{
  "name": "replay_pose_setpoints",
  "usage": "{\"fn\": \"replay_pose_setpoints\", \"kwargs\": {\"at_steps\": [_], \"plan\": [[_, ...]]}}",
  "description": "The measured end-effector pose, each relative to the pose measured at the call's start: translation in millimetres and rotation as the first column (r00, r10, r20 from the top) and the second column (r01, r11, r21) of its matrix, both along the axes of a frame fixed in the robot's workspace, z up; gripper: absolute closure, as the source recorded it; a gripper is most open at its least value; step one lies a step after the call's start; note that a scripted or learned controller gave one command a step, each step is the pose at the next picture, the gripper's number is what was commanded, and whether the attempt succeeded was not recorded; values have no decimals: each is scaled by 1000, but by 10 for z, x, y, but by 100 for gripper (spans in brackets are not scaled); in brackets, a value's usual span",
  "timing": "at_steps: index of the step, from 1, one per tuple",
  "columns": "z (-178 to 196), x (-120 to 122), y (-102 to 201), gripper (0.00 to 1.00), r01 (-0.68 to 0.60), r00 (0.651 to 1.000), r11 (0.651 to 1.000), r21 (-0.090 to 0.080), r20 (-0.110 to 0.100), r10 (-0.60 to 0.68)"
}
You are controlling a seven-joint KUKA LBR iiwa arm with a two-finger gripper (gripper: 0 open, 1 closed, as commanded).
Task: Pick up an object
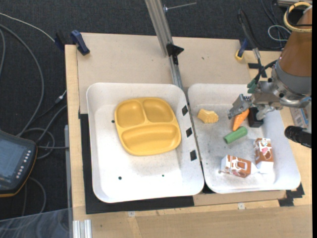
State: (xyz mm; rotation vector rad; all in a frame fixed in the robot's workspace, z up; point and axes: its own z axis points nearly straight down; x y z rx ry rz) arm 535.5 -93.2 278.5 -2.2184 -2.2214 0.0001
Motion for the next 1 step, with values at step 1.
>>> {"fn": "replay_pose_setpoints", "kwargs": {"at_steps": [1], "plan": [[0,1,-1,0,1,1000,1000,0,1,-1]]}}
